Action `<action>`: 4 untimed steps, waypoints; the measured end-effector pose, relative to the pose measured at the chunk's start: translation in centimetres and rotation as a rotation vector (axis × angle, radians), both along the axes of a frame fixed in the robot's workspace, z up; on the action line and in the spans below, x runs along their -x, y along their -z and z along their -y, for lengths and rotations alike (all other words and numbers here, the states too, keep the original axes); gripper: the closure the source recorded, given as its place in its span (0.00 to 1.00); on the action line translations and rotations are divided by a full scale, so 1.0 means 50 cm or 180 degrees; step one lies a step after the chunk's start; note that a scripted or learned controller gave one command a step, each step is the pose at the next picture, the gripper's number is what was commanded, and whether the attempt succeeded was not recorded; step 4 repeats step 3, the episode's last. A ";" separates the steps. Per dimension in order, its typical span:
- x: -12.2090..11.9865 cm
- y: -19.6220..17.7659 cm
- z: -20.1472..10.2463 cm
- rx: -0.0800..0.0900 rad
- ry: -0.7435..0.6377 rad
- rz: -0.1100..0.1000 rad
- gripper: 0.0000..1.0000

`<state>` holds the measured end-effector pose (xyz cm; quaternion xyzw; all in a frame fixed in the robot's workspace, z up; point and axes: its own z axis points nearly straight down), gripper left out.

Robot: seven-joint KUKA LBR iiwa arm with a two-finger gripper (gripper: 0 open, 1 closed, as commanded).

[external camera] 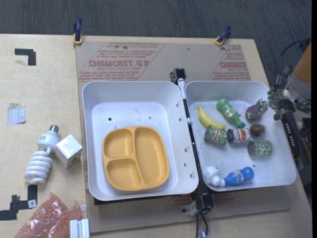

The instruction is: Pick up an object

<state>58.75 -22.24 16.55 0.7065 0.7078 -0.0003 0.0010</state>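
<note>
The greyish-purple object (256,111) at the far right of the right bin (277,180) looks like the target: it sits just under the gripper (272,104), which reaches over the bin's right rim. The object appears to lie at or between the gripper's tips, but the view is too small to show a real grasp, and I cannot tell how the gripper is set.

Just near of it lies a small brown ball (256,129), then a red-labelled can (238,135) and two green cans (259,148) (215,135). A green bottle (229,112) and a banana (208,118) lie to the left, a blue bottle (236,177) at the near edge.

The left bin (94,113) holds a yellow divided plate (135,157).

This reads as the grasp step; next calls for closing firmly and lifting straight up, clear of the brown ball.
</note>
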 end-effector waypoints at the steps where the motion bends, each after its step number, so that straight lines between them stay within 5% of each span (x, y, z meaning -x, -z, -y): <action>1: 0.031 0.113 -0.067 0.0007 -0.0006 0.0039 0.00; 3: 0.220 0.147 -0.260 -0.0005 0.0009 -0.0003 0.00; 4: 0.220 0.147 -0.260 -0.0005 0.0009 -0.0003 0.00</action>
